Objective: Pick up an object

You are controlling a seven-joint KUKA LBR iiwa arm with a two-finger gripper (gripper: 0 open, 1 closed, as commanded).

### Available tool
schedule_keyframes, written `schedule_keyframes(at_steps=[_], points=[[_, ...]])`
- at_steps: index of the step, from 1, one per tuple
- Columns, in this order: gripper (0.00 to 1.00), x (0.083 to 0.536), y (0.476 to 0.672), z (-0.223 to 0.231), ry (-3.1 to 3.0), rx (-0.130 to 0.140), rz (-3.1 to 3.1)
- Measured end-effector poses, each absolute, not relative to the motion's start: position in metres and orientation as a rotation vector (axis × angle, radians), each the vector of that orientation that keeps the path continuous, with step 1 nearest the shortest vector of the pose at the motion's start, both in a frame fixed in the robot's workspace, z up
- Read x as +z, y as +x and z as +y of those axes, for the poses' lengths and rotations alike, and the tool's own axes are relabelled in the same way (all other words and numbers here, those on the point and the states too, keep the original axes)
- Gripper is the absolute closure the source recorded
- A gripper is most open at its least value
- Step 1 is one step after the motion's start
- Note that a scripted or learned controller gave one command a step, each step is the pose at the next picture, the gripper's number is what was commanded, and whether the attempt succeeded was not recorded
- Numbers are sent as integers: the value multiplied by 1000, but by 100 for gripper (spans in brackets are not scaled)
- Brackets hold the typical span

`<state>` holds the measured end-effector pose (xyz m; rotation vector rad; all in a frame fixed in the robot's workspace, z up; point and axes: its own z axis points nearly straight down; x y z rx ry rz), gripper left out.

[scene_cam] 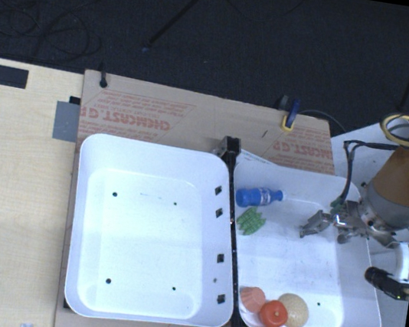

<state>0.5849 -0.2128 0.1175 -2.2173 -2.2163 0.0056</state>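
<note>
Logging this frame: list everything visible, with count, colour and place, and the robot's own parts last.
bins: two, white, side by side on the bench.
bottle: one, blue, lying at the right bin's far left.
green object: one, green, just below the bottle.
red round object: one, red, right bin's near edge.
beige round object: one, beige, touching the red one's right side.
pink object: one, pink, left of the red one.
clamp: one, blue and yellow, on the cardboard's far edge.
arm: one, orange band, from the right.
gripper: one, grey, over the right bin.
</note>
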Motion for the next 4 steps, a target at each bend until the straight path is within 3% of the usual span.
schedule_keyframes(at_steps=[1,2,3,4], points=[[100,129,587,-214,-2219,3,-2219],[100,137,630,-102,-2208,-6,-2232],[100,191,646,-45,-2215,-7,-2230],[100,230,644,35,-2213,-2,-2229]])
